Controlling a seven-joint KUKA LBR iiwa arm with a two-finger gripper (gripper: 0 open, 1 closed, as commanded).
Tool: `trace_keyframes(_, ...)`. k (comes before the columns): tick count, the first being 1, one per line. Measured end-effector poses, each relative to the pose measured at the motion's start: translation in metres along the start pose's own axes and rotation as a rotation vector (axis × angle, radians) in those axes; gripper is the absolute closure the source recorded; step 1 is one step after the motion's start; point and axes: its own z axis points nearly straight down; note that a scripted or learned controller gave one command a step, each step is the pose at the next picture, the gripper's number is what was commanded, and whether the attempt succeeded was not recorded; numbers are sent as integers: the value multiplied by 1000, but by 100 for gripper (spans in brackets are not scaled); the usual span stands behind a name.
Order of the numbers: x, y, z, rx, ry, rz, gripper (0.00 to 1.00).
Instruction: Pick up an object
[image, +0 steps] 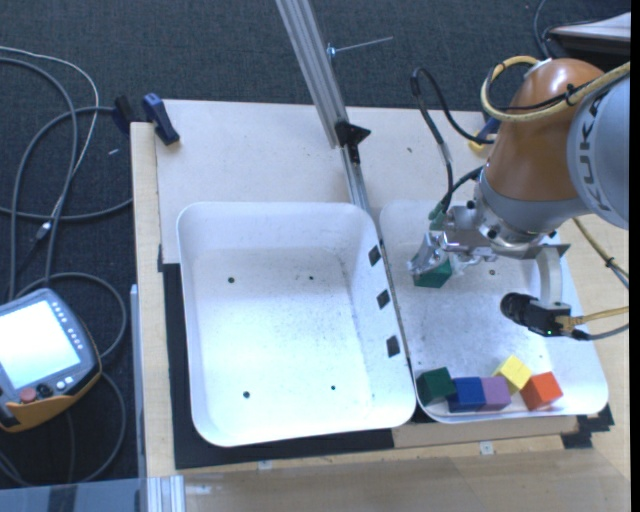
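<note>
At centre right, we see the gripper (433, 268) fingers pinching a green block (432, 278); we judge lifting clear comes next.

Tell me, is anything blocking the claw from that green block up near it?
Nothing visible does. The green block sits right at the gripper, apart from the row of blocks along the bin's near edge.

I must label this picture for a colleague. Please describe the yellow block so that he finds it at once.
Look in the right bin, at its near edge, where five blocks cluster. The yellow block sits slightly behind the row, between the purple block and the orange block. It is the only yellow one.
</note>
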Motion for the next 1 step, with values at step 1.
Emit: trace_keyframes(1, 65, -46, 30, 5, -1, 2, 100)
